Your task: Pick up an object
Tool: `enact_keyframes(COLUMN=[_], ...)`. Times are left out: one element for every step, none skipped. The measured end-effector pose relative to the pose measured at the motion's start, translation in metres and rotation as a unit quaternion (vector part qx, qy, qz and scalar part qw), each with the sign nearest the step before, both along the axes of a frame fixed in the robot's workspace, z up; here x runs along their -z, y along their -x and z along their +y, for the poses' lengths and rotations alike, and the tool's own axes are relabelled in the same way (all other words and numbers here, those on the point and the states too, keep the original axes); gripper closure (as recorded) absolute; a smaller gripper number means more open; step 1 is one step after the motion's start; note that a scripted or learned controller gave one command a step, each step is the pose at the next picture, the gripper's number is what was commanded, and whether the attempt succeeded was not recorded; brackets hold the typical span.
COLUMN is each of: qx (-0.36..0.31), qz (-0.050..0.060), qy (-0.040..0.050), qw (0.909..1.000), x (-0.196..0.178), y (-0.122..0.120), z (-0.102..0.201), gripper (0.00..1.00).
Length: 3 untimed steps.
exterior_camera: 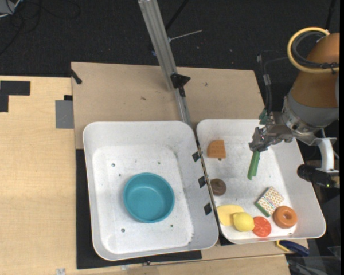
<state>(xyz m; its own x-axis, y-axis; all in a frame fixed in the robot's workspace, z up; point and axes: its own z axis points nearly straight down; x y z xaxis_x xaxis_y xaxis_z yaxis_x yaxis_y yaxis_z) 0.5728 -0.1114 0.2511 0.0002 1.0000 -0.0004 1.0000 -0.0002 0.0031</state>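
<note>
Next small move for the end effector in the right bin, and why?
Probably a short straight lift. The end effector sits at the top end of the green stick, which hangs tilted below it in the right bin. Whether the grip is firm can't be told; a small rise would show it, away from the orange block.

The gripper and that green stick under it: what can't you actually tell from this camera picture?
- Whether the gripper truly grips the green stick: its dark fingertips merge with the stick's top end, too small to separate.
- Whether the stick touches the right bin floor or hangs above it: the slanted overhead view hides height.
- The yellow object: partly covered by the yellow ball.
</note>
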Motion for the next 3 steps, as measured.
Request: enact_keyframes(qx=[-0.002,-0.002,-0.002], qz=[0.002,0.002,0.003], qy=[-0.0001,-0.0001,-0.0005], qw=[1.0,1.0,1.0], x=[-0.006,-0.005,0.012], y=[-0.015,-0.025,-0.037], z=[0.049,0.108,0.161], gripper=[1.0,1.0,1.0])
